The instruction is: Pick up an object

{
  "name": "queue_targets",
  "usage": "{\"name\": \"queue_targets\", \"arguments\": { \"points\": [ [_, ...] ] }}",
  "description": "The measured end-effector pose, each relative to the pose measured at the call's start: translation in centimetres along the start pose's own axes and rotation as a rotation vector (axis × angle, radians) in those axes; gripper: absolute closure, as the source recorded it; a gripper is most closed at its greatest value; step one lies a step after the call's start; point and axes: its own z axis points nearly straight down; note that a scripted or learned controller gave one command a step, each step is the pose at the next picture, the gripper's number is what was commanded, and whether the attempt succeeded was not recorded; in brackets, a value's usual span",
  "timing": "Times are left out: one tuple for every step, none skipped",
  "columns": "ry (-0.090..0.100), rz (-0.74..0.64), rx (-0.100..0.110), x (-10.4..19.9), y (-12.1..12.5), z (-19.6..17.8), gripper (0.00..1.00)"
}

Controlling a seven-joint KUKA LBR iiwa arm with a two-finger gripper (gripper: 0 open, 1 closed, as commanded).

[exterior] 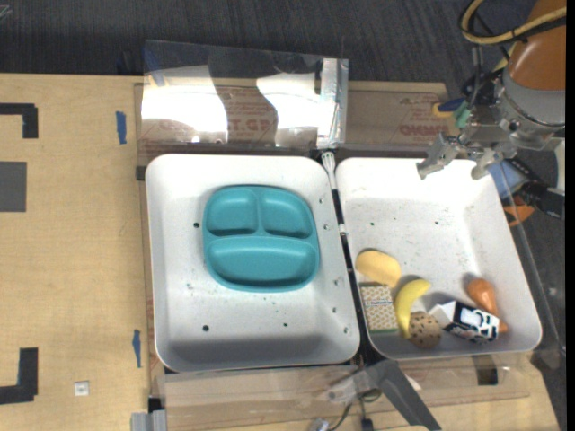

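Tool [458, 157], spread wide and holding nothing, hovering at the far rim of the right bin [431, 214]. Banana [409, 302] at that bin's near edge (crowded by neighbours). Better to descend straight over its curved middle, clear of the orange piece [482, 291].

Grey arm [539, 106] with a broad orange band [544, 57], yellow and black cables [490, 12] looping above, pale metal gripper [458, 162] with teal fittings
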Motion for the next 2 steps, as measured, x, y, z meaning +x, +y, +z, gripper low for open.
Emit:
{"name": "queue_targets", "arguments": {
  "points": [
    [0.001,0.066,0.009,1.2,-6.9,12.2,0.0],
    [-0.001,-0.016,-0.018,1.5,-12.2,19.2,0.0]
  ]
}}
